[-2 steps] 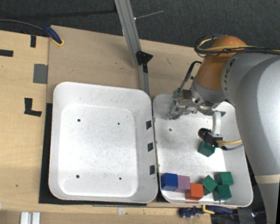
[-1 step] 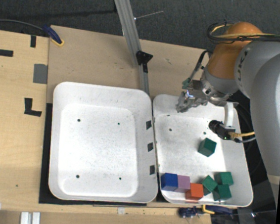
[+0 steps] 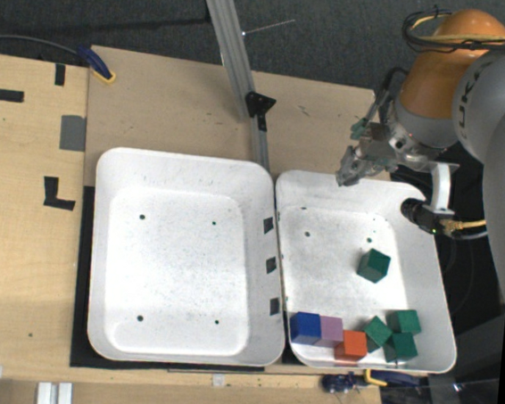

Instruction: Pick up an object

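On the left side lies the bench (image 3: 15, 243), a light wooden top with some black marks and a grey patch on it. Near its far edge there is a blue clamp (image 3: 95, 60) with a yellow tip. A grey metal bar (image 3: 237, 51) runs at a slant from the top of the view down to the gap between the two bins, with a black bracket (image 3: 259, 105) on it.

The left bin (image 3: 111, 182) is white and shallow, with a few small dark dots on its floor. It touches the right bin (image 3: 303, 193) along one side, and three small black clips sit on the edge where they meet.

In the right bin the blocks are mostly at the near wall. From left to right there is a blue cube (image 3: 306, 327), a purple cube (image 3: 331, 329) just beside it, an orange cube (image 3: 352, 345) touching the purple one, and then three green blocks (image 3: 395, 333) close together in the near right corner. One more green cube (image 3: 373, 265) stands alone, nearer to the middle of the bin, well apart from the others.

The gripper (image 3: 349, 173) is above the far edge of the right bin, at the end of the grey arm (image 3: 488, 96) with its orange band (image 3: 436, 81). It is well apart from all the blocks, and nothing is between its fingers. If the jaws are apart or together, I cannot tell from this view.
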{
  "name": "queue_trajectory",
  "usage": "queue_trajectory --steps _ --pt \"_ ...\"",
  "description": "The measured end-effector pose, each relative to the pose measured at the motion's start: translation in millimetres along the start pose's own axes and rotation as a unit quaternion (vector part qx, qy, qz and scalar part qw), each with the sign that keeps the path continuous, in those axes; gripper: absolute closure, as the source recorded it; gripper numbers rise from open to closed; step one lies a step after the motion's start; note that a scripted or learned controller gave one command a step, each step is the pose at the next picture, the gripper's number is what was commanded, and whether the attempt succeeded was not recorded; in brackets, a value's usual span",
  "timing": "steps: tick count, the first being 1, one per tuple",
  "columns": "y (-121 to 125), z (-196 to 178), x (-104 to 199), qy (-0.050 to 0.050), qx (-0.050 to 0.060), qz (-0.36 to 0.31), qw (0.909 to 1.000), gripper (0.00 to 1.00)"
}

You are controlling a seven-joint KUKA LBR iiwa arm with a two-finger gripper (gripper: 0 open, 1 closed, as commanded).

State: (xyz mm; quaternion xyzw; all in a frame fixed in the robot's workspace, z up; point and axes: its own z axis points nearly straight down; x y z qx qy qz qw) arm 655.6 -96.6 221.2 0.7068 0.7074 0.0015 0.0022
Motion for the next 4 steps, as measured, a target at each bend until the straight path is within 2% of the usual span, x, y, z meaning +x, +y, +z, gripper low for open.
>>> queue_trajectory --steps 1,2,3,4 --pt "0.2 -12.1 0.6 0.001 0.003 0.000 1.0000 1.00" --pt "-3.7 -21.6 51.9 0.001 0.003 -0.003 1.0000 1.00" --pt "-7.0 -8.6 103.3 0.001 0.004 -0.003 1.0000 1.00" --pt "-2.8 -14.4 155.6 0.001 0.003 -0.003 1.0000 1.00"
